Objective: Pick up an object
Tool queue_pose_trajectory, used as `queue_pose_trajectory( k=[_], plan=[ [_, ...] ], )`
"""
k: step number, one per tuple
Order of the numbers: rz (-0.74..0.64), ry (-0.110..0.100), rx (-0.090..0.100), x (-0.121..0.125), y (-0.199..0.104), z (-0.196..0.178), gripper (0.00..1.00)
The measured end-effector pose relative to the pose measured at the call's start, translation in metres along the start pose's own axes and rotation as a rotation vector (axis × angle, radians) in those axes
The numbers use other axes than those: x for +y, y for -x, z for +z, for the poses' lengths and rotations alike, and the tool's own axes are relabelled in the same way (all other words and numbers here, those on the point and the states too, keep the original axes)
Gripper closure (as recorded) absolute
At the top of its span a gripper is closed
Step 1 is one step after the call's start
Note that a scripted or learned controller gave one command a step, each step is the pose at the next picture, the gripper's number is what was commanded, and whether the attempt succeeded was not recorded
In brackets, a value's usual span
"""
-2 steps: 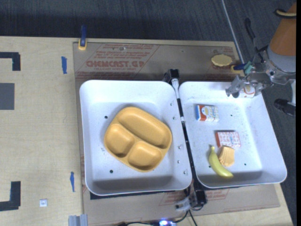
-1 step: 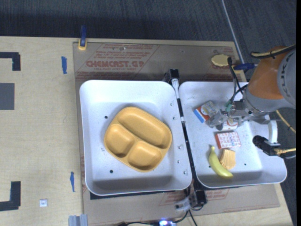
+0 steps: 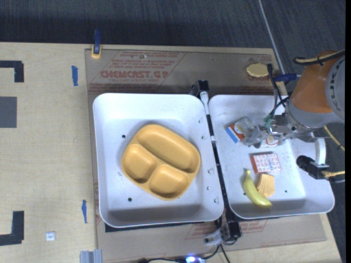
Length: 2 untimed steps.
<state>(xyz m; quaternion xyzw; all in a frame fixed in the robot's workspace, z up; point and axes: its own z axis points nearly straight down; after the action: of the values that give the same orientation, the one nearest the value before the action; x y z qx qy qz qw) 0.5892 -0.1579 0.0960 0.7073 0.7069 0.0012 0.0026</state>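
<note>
Arm (image 3: 321, 89) enters at the right edge, mid-upper frame, orange band up top, grey wrist angled down-left. Gripper (image 3: 253, 135) sits low, right of frame centre, pointing left; finger state not readable.

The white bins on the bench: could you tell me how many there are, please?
2. The left bin holds a yellow sectioned tray. The right bin holds a banana and small packets, with the gripper over its upper part.
</note>
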Motion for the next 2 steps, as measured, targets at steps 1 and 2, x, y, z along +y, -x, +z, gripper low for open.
queue_pose_trajectory(
  k=[1,2],
  plan=[
    [-0.002,-0.003,0.002,0.05,-0.055,-0.06,1.0],
    [-0.002,-0.007,0.003,-0.031,-0.124,-0.089,1.0]
  ],
)
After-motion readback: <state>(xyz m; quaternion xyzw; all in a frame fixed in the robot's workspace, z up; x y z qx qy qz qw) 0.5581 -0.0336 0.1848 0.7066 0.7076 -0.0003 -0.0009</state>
